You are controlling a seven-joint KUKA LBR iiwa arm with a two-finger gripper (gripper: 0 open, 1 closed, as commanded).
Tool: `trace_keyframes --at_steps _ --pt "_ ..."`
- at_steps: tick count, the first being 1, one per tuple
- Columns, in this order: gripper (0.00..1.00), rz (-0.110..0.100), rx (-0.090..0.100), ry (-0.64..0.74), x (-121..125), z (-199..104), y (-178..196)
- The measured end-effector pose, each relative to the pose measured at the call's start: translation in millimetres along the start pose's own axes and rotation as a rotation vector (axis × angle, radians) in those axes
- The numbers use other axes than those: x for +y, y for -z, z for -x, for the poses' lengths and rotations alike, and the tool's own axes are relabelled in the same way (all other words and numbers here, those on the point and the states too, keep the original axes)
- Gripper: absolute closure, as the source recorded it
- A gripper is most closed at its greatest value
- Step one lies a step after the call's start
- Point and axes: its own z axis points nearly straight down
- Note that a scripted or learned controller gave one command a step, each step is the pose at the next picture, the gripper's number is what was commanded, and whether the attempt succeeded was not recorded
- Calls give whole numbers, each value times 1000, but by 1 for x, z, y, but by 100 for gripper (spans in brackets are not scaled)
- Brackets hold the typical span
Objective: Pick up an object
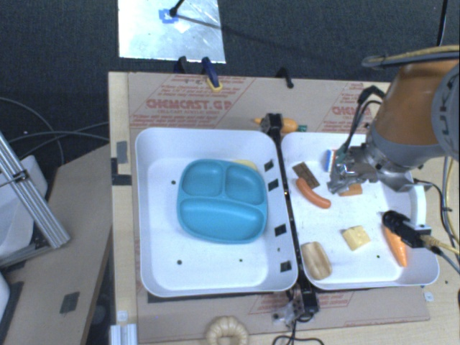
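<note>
Dark carpet (323,20) lies behind the tabletop (86,185), w/ a printed cardboard sheet (237,99) under two white bins set side by side. Biggest risk as we judge it: the right bin (374,268) is crowded around the hand (343,178), so a close could catch two things at once, or nudge one & miss. The hand sits low over the bin's upper middle, just above a small orange piece (352,190), prob. the pick target. We can't tell how far open the hand is or whether it has hold of anything, since this angle doesn't show it. A red-orange sausage (314,195) lies just left of the hand & a blue-and-white item (329,159) just beside it at upper left, so either could get bumped or dragged. The orange piece looks small & flat, so it may slip out on the lift. Rest of the right bin: a brown bar (305,172) at the sausage's upper end, touching or nearly so, a yellow cheese-like cube (355,237) toward the front middle, a bread roll (316,259) at the front left corner & a carrot (398,249) near the right wall. These lie apart from the hand & seem less likely to interfere. The left bin (154,192) holds a blue divided plate (223,200), nothing visible in its compartments, w/ a pale yellow thing (247,164) peeking out behind its far rim, too hidden to name.
</note>
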Motion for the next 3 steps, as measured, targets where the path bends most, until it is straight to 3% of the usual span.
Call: trace_keyframes --at_steps 2,3 --pt "100 -1 2 3 -4 -100 5" --pt "100 -4 0 -2 -3 -119 -15"
